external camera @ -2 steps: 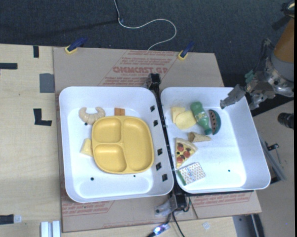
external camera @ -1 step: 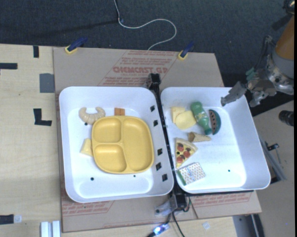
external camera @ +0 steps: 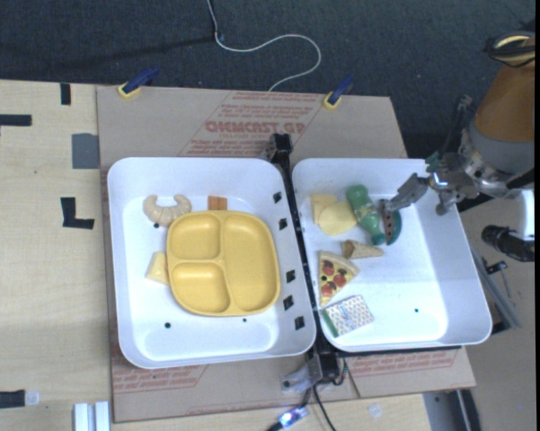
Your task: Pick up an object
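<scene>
Gripper low over right bin, tip at the green toy's right end.

L to R: left bin has a yellow divided plate w/ a croissant-like piece above it. Right bin has a pale yellow lump, pizza slice, then the green toy, long axis running up-left to down-right. Gripper reaches in from the right, tip touching or just beside the toy's lower-right end, so the toy lies left of it. Can't tell how far the fingers are apart, or if they have anything.
</scene>
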Robot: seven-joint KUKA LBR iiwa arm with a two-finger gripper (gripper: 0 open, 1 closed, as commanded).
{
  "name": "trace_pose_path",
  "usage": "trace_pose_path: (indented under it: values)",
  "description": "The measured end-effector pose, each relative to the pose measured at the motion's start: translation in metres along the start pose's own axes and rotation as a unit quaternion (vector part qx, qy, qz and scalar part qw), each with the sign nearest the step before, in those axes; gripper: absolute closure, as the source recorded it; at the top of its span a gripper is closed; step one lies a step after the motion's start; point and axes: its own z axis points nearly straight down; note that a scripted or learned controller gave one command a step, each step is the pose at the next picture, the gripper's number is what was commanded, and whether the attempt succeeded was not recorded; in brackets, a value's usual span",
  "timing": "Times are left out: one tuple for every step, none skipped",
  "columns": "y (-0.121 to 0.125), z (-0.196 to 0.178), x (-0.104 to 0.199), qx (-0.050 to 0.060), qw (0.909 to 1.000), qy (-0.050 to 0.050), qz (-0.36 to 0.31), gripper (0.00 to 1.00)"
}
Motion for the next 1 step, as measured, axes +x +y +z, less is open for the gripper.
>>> trace_pose_path:
  values:
    - [-0.003,0.0442,0.0023,0.0,1.0,0.0,0.0,0.0]
